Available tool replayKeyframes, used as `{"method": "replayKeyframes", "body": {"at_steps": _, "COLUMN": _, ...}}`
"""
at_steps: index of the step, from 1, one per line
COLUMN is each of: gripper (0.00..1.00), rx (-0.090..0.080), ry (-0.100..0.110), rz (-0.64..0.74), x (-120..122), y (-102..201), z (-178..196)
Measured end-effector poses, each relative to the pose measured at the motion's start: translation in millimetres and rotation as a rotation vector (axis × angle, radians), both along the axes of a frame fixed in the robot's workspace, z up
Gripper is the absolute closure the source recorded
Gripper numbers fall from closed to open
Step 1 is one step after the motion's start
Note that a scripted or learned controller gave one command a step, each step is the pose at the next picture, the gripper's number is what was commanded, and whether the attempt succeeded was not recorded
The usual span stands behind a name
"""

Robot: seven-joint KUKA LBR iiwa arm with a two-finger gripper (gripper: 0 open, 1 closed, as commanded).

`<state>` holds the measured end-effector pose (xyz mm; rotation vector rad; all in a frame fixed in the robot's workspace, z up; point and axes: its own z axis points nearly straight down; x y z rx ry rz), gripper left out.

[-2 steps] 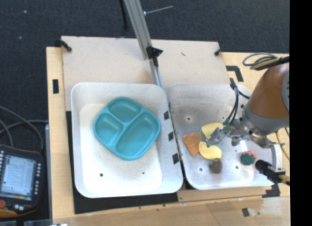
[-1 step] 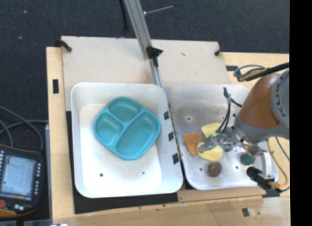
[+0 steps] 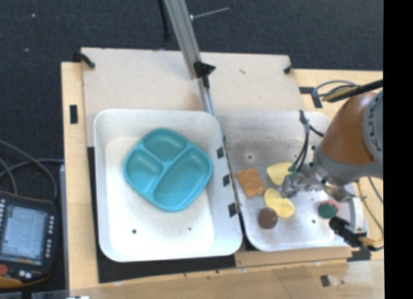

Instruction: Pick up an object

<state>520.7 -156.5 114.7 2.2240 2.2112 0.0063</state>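
In the right bin (image 3: pixel 264 137) lie an orange block (image 3: pixel 250 181), a pale yellow piece (image 3: pixel 279 173), a second yellow piece (image 3: pixel 279 203), a brown ball (image 3: pixel 268 218) and a small green item (image 3: pixel 328 210). My gripper (image 3: pixel 292 184) reaches in from the right and sits low between the two yellow pieces, close to both. Whether anything is between its fingers is too small to make out. The orange-banded wrist (image 3: pixel 345 139) hangs above the bin's right side.
The left bin (image 3: pixel 110 226) holds a teal divided plate (image 3: pixel 169 168) near its middle. A slanted metal pole (image 3: pixel 184 30) runs down to the wall between the bins. Cables (image 3: pixel 335 90) lie past the right bin's far corner.
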Motion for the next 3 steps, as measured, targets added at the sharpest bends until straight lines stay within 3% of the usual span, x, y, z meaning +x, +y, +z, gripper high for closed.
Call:
{"method": "replayKeyframes", "body": {"at_steps": 2, "gripper": 1.0, "rx": -0.001, "ry": -0.001, "rz": 0.01, "x": -1.8, "y": 4.9, "z": 105.0}}
{"method": "replayKeyframes", "body": {"at_steps": 3, "gripper": 1.0, "rx": -0.001, "ry": 0.007, "rz": 0.006, "x": -1.2, "y": 3.6, "z": 89.8}}
